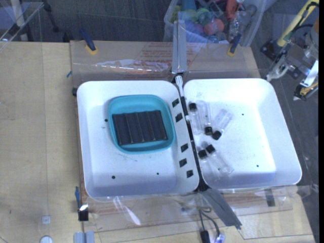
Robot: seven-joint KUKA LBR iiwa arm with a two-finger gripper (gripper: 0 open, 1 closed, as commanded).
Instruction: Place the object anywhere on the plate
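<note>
A teal plate [114, 108] with rounded corners lies in the left bin [93, 161]. A dark ribbed rectangular block [139, 127] rests flat on it and covers most of its middle. Several clear vials with black caps [208, 131] lie scattered in the left part of the right bin [268, 135], close to the divider. The gripper [305, 80] hangs at the far right edge of the camera view, outside and above the right bin's far right corner, well apart from the vials and the plate.
A row of small black tabs [181, 133] runs along the divider between the bins. A clear box of colourful toys [217, 9] stands behind the bins. Bare wooden bench [35, 135] spreads to the left.
</note>
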